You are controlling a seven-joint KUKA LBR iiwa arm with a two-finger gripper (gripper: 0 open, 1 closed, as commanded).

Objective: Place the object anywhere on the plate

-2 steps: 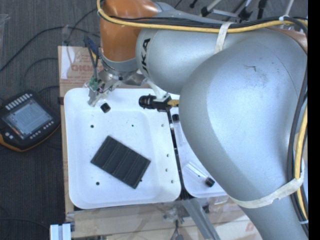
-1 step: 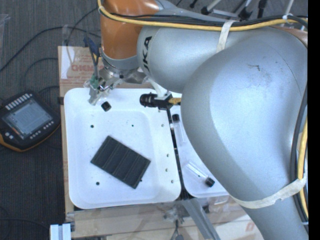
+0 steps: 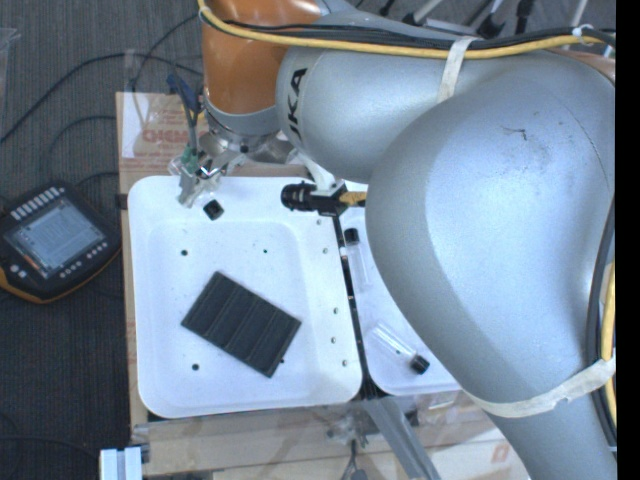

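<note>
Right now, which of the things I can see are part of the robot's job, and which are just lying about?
Part of the job:
- gripper, at the left bin's far corner
- small black object just beside the gripper
- dark ribbed plate lying flat in the left bin

Lying about:
- clear tube with a black cap in the right bin
- handheld control pendant on the floor, left of the bench
</note>
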